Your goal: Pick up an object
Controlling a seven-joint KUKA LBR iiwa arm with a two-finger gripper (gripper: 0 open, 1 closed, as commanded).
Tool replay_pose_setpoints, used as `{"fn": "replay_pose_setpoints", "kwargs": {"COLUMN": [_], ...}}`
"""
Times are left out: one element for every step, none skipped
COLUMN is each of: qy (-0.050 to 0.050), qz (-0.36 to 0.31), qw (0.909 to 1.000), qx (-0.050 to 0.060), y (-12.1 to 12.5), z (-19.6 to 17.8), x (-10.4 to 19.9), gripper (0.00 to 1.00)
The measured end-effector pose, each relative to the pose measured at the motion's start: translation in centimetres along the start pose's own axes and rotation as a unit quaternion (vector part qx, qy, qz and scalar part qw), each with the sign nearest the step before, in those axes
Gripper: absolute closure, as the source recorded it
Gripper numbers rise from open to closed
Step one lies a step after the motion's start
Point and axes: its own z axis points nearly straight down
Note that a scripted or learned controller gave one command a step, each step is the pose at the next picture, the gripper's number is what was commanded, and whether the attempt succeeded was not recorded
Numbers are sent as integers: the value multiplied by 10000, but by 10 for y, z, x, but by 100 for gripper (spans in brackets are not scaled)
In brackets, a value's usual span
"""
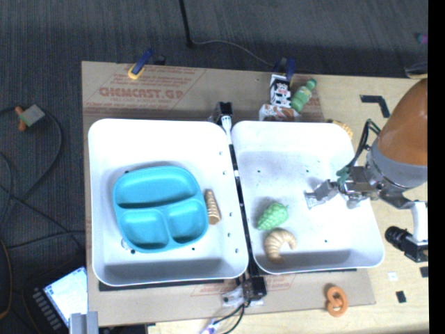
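In the right bin [299, 145] a green bumpy toy [272, 215] lies near the front left, with a tan croissant-shaped toy [279, 242] just in front of it. My gripper [318, 193] hangs over the middle right of this bin, to the right of the green toy and apart from it. Nothing shows between the gripper and the bin floor. The left bin [104, 145] holds a blue divided plate [158, 207] and a small tan bread-like piece [212, 207] at the plate's right side.
Behind the right bin stand a small printed carton [279, 93] and a green bottle-shaped toy [302, 96]. An orange ring [336, 299] lies on the bench in front of the right bin. Blue clamps [141, 62] hold the board's far edge.
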Motion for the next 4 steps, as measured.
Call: {"fn": "replay_pose_setpoints", "kwargs": {"qy": [7, 5, 1, -9], "qz": [0, -3, -2, 2], "qw": [10000, 10000, 10000, 10000], "qx": [9, 2, -5, -37], "y": [-2, 12, -2, 37], "z": [117, 106, 33, 130], "x": [29, 51, 65, 48], "gripper": [0, 0, 0, 0]}}
